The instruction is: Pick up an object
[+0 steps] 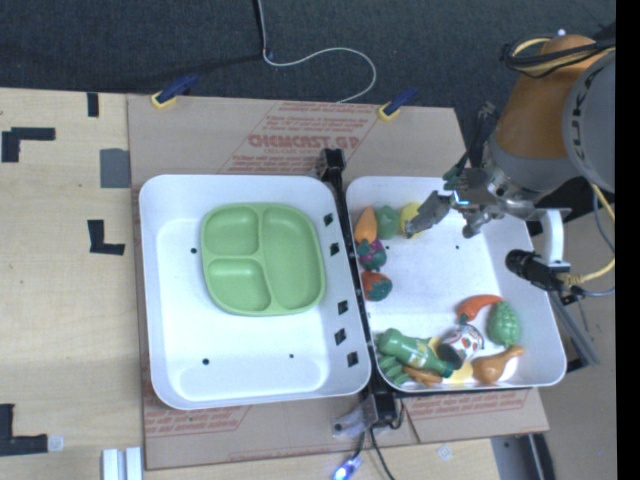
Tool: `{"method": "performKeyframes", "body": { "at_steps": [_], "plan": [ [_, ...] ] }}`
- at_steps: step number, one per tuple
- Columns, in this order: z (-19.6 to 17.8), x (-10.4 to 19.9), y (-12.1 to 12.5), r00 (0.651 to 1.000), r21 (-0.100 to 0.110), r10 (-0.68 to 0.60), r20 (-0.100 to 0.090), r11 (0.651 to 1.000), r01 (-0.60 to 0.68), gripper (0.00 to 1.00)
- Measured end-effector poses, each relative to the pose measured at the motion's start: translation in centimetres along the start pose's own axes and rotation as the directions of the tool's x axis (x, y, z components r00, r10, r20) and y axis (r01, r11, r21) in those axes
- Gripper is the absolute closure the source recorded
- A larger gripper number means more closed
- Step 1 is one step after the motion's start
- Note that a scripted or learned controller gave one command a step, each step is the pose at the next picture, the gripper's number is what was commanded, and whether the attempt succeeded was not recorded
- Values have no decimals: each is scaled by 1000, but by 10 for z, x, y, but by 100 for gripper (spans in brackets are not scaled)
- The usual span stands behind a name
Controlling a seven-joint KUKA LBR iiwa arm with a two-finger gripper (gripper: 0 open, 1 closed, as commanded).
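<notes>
My gripper (pixel 446 221) hangs over the upper part of the right bin (pixel 455 268), fingers spread open with bare white bin floor showing between them. Its left finger (pixel 424 214) is close beside a small yellow-green toy (pixel 409 212) near the bin's top edge. An orange carrot-like toy (pixel 365 223), a purple and green toy (pixel 372 255) and a red-orange toy (pixel 377 286) lie along the bin's left wall. Several more toys are heaped at the bin's front right, among them a green one (pixel 503 321) and a red and white one (pixel 460 343).
The left bin (pixel 175 298) holds a green divided plate (pixel 265 258). The black divider (pixel 345 268) runs between the bins. The grey arm with its orange band (pixel 535 108) comes in from the right, with cables (pixel 590 278) hanging at the right bin's edge.
</notes>
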State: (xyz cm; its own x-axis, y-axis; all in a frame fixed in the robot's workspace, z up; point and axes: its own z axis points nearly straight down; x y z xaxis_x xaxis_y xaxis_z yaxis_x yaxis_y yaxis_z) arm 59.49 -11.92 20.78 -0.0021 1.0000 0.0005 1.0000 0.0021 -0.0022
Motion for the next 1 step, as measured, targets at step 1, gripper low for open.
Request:
{"method": "performKeyframes", "body": {
  "at_steps": [1],
  "plan": [
    [-248,52,-49,1000,-19,-4,1,1000,4,0]
  ]
}}
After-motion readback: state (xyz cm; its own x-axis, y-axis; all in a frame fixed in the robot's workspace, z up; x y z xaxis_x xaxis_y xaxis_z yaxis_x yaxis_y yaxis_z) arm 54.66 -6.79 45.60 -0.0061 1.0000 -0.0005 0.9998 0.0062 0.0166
